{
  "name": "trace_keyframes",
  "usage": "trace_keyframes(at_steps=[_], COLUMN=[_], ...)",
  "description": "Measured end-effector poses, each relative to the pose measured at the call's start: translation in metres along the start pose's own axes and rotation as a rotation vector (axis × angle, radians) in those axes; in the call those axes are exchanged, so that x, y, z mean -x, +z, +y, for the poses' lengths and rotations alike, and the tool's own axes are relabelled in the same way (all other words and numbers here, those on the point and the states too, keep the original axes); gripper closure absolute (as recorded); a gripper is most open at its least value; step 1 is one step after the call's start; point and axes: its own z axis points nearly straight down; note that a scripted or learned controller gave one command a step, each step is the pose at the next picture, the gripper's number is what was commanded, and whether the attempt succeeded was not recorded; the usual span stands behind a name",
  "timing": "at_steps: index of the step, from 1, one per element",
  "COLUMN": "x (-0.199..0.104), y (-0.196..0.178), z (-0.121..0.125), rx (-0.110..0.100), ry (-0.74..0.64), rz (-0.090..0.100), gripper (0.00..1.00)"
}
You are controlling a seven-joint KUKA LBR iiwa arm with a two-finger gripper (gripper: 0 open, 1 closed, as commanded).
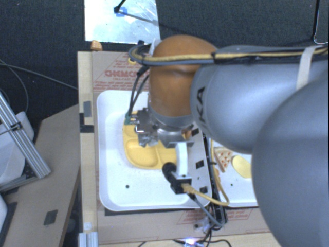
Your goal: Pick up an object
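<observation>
Yellow object (140, 153) lies in our left bin (110, 138), wrist directly above; jaws' state we cannot tell.

Arm (247, 102) hides end effector, part of yellow object (141, 156).

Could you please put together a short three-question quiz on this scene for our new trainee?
1. True or false: the arm's wrist hangs over the left bin.
2. What colour is the object lying in the left bin under the wrist?
   A) blue  B) yellow  C) black
3. Fill in: the right bin holds a pale yellow round item and, to its left, an orange ___-shaped piece with dark spots.

Key
1. True.
2. B, yellow.
3. Wedge; it looks like a toy pizza slice, partly hidden by the arm.
</observation>
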Motion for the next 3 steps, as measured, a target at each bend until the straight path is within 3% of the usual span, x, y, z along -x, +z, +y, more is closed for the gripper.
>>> trace_keyframes(at_steps=[1, 2, 3], x=[-0.013, 0.008, -0.004], y=[0.11, 0.17, 0.062], z=[0.057, 0.107, 0.081], rx=[-0.002, 0.007, 0.009], ry=[0.011, 0.017, 0.011], rz=[-0.006, -0.003, 0.0], gripper=[1.0, 1.0, 1.0])
